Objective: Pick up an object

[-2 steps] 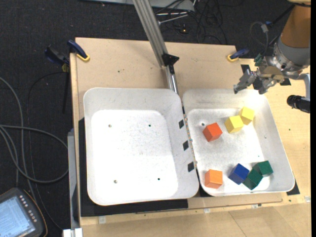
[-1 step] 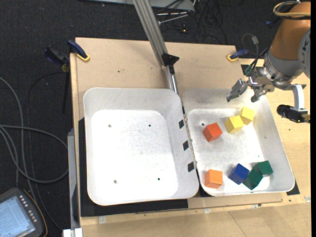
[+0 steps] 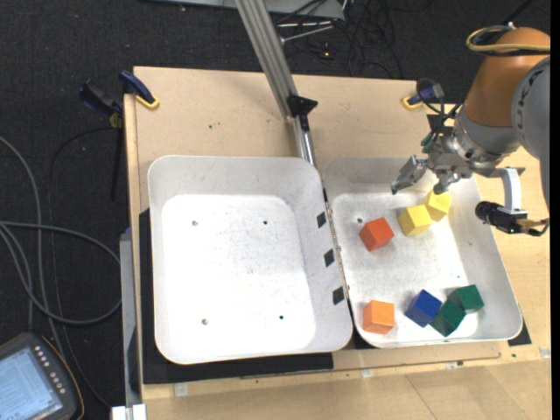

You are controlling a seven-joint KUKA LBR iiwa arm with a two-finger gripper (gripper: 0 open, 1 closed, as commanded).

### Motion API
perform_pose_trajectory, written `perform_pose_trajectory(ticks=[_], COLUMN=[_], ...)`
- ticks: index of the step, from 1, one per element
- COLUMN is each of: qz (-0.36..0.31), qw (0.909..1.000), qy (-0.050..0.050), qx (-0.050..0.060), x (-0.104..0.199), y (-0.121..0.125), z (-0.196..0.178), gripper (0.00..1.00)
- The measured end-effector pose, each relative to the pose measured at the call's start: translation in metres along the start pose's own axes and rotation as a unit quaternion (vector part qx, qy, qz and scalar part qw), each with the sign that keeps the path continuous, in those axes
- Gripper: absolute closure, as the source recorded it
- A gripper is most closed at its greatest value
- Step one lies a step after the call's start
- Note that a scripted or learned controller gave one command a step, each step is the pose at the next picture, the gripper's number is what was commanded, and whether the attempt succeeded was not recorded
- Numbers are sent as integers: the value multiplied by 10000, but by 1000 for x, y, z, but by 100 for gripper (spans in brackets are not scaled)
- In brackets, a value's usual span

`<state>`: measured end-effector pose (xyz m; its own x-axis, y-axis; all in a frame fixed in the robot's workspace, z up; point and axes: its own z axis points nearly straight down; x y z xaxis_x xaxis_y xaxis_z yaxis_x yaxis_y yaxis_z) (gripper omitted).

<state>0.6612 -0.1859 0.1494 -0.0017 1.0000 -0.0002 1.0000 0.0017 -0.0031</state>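
Yellow blocks [image 3: 415, 220] sit just below our gripper [image 3: 426, 179], fingers spread and empty, hovering there presumably to line up a grab.

A robotics lab: clamped plywood bench [image 3: 219, 121], loose floor cables [image 3: 52, 234], and a teach pendant [image 3: 31, 383].

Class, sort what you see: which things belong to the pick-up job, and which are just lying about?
Job: gripper; yellow blocks and; orange blocks and; blue block; green blocks and; right bin.

Lying about: left bin; clamps and; cables.
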Motion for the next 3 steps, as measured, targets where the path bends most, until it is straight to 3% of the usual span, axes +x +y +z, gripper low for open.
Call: perform_pose_trajectory(ticks=[1,3], qz=[-5,-7], qw=[10000,10000], qy=[-8,-11], qx=[-31,-55], x=[0,-6], y=[2,9], z=[-14,-114], gripper=[100,100])
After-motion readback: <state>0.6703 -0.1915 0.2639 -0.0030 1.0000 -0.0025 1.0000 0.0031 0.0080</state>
